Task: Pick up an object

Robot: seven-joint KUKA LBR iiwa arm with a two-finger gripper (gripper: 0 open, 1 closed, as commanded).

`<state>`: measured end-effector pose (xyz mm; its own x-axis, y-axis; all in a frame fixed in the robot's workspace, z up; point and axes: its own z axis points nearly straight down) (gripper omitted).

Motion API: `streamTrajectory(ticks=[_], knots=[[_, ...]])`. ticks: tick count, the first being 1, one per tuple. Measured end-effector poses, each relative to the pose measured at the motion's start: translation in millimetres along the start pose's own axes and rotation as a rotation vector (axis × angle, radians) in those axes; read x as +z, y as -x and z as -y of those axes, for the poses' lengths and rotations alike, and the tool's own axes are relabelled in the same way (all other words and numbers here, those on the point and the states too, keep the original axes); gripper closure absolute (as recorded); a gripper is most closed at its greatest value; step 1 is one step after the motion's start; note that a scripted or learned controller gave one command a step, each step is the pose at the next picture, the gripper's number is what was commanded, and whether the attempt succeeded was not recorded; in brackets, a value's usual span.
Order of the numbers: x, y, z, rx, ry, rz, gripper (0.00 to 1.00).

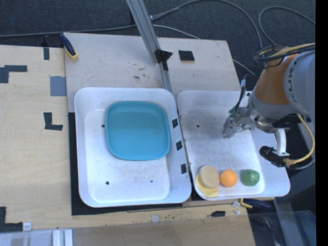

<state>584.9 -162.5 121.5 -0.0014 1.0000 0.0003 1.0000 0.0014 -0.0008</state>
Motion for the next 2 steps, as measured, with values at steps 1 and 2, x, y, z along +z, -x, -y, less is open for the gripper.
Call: streamTrajectory(ticks=[1,2], knots=[[-61,5,-1,0.001,0.004,0.001,1.0],[-106,10,4,0.001,0.004,0.001,1.0]])
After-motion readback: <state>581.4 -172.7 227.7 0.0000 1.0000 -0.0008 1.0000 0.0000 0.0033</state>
